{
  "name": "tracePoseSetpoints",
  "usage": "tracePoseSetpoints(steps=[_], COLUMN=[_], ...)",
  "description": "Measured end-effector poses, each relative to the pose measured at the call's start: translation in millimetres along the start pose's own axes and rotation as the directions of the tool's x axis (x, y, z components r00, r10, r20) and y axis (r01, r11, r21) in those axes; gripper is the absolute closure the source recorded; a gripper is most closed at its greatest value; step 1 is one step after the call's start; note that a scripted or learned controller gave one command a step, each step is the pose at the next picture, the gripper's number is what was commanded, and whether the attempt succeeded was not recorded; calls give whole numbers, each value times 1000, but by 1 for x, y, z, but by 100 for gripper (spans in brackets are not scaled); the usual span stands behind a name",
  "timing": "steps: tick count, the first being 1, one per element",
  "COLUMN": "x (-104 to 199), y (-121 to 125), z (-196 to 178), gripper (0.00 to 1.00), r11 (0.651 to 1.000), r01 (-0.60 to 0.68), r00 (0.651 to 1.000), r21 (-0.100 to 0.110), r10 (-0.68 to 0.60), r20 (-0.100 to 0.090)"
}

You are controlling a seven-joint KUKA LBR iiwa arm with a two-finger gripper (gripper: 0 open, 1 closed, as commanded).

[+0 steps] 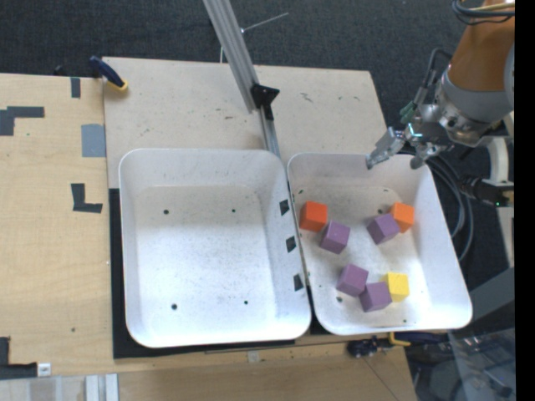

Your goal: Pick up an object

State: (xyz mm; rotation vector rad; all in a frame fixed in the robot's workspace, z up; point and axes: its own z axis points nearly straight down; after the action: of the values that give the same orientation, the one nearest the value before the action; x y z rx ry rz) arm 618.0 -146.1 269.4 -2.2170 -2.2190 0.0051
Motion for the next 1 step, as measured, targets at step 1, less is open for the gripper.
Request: tracePoseSetpoints(steps=[1], x=[0], y=[1], z=[-3], gripper=[0], r11=[1000], r01=[1], r00=[1000], r21=[-5], r10=[-1], r20=[1])
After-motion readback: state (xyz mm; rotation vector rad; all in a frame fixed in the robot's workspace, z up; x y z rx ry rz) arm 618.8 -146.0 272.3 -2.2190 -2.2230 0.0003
